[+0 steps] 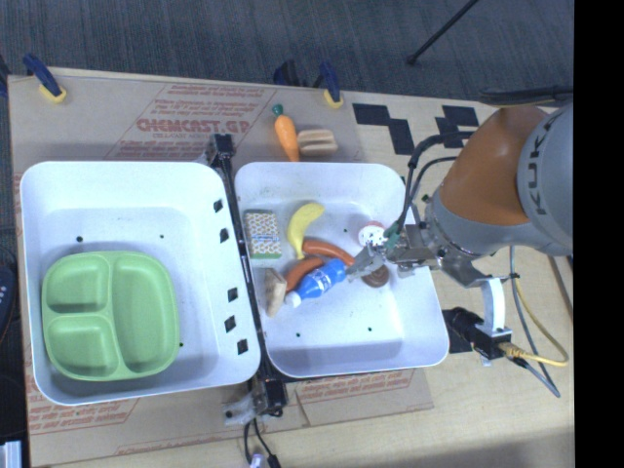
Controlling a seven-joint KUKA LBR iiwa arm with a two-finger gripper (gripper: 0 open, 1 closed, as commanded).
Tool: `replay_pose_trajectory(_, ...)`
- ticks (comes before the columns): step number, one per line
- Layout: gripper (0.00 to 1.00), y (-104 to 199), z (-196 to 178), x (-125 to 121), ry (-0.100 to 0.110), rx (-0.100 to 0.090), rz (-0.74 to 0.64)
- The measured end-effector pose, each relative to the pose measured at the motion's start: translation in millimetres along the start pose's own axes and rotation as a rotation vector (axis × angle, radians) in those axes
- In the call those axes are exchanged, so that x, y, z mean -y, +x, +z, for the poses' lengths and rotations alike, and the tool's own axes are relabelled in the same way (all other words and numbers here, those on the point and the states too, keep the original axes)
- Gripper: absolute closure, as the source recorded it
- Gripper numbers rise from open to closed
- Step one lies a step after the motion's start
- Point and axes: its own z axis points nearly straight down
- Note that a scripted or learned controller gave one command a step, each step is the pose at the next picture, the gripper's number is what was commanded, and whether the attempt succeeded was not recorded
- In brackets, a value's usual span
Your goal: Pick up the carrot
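Observation:
The carrot (pixel 286 136), orange with a small green top, lies on the cardboard just behind the right bin (pixel 414 334), outside it. My gripper (pixel 373 260) is low inside the right bin, near its right side, well in front of and to the right of the carrot. It hangs over a small brown item (pixel 376 280) and beside a round white-and-red piece (pixel 370 234). The grey arm with its orange band (pixel 492 169) reaches in from the right.
A tan bun (pixel 317 143) lies right of the carrot. The right bin holds a banana (pixel 304 224), an orange-red sausage (pixel 329 251), a blue bottle (pixel 317 281), a waffle square (pixel 261 234) and a bread piece (pixel 276 292). A green divided plate (pixel 109 312) sits in the left bin (pixel 44 188).

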Motion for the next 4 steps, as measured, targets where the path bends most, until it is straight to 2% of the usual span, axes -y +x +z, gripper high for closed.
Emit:
replay_pose_trajectory(1, 0.0, 71, 120, 19, 0.001, 0.0, -0.032)
replay_pose_trajectory(2, 0.0, 21, 73, 19, -0.003, 0.001, -0.23)
replay_pose_trajectory(3, 0.0, 63, 118, -43, -0.003, 0.002, -0.276)
replay_pose_trajectory(4, 0.0, -25, 73, -21, -0.003, 0.004, -0.506)
